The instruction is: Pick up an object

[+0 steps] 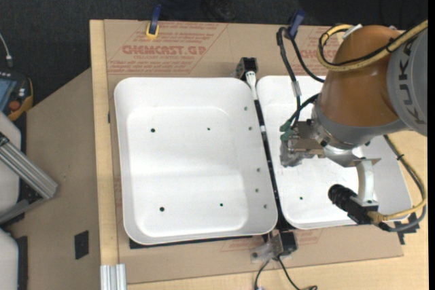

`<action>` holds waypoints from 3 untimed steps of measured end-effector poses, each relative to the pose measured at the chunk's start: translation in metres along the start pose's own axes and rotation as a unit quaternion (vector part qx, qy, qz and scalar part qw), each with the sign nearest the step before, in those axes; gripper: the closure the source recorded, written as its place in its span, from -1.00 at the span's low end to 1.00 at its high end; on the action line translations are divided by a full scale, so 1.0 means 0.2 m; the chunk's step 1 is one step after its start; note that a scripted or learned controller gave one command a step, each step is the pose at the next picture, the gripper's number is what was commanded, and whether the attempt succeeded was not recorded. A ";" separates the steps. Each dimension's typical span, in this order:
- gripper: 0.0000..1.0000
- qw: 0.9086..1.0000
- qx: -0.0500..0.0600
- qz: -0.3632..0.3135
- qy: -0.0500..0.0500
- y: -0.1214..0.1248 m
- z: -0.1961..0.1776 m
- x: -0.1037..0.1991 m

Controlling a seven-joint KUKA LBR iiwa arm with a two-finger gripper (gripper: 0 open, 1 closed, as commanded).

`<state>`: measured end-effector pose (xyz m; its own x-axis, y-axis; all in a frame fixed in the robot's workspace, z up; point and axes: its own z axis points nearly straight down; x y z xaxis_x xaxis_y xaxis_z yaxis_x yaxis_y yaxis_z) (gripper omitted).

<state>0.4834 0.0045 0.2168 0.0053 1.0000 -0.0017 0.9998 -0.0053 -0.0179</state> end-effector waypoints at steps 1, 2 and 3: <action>-1.00 1.000 -0.011 0.003 -0.002 -0.02 -0.18 -0.47; -1.00 1.000 -0.003 0.002 0.001 -0.02 0.33 -0.83; 1.00 1.000 -0.010 -0.002 0.000 0.00 0.25 -0.80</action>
